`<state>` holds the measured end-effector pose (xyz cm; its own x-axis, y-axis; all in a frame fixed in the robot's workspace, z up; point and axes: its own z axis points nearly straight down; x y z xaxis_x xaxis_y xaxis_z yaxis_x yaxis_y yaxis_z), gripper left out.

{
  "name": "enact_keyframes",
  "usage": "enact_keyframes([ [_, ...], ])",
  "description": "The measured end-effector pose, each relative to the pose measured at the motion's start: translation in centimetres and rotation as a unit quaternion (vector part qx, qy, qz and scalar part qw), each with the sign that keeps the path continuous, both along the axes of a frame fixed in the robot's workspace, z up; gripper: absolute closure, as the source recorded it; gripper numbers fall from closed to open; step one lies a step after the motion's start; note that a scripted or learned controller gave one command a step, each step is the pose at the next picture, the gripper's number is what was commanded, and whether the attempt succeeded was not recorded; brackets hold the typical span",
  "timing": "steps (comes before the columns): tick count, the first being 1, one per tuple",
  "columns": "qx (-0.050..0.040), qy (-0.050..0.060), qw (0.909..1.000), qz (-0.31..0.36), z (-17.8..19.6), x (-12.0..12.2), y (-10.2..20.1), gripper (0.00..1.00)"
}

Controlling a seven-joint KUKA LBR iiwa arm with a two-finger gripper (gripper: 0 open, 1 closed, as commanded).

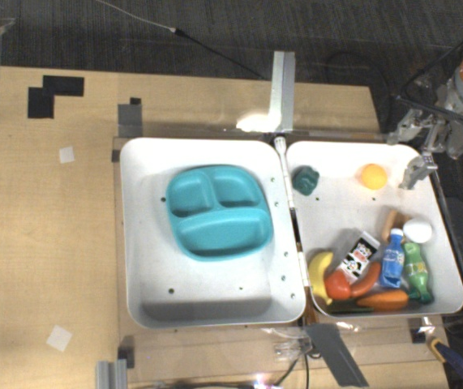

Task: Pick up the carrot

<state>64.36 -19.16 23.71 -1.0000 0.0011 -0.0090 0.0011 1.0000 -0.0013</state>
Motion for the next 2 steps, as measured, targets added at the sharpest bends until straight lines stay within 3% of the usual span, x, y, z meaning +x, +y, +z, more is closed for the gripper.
enact_keyframes([
  [1,0.0012,0.001,0.9964,-0.085,-14.45,0.88,-0.8,0.0],
  [2,0.0006,-0.001,0.9961,-0.088,-14.85,0.17,-1.24,0.0],
])
